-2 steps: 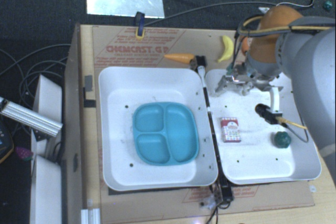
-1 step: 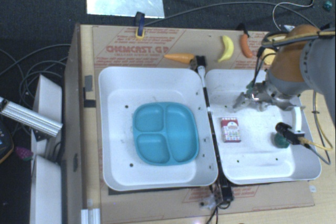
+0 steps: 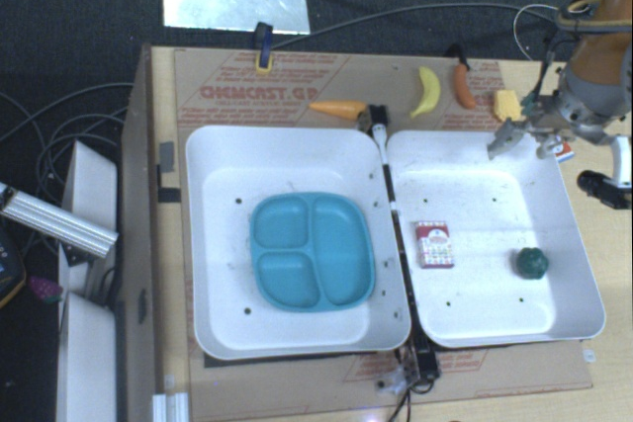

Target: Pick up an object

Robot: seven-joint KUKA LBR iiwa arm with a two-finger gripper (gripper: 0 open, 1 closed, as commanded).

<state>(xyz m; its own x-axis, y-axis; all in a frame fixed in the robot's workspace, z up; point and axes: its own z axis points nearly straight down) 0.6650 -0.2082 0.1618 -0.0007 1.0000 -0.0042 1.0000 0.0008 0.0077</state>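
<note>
Two small things lie in the right bin (image 3: 465,163), either of which would serve: a little red and white box (image 3: 433,244) lying flat near the bin's left wall, and a dark green ball (image 3: 532,262) toward the near right corner, well apart from the box. The box looks light and stiff, probably card, with flat faces; lying low on the bin floor it would best be pinched across its narrower width, from straight above, and it may slide on the smooth plastic if only one side is touched first. The ball looks light too, perhaps slightly soft or rubbery, and likely to roll away from an off-centre pinch, so a hold across its middle seems safest. The gripper (image 3: 526,141) hangs over the far right corner of this bin, well away from both things; its fingers (image 3: 500,139) stand spread apart, with nothing between them and touching nothing that can be made out. In the left bin (image 3: 213,173) sits a blue divided tray (image 3: 312,250). On the bench (image 3: 247,84) beyond the bins lie a carrot (image 3: 336,110), a banana (image 3: 427,92), a sausage-like piece (image 3: 463,86) and a yellow block (image 3: 506,104).
</note>
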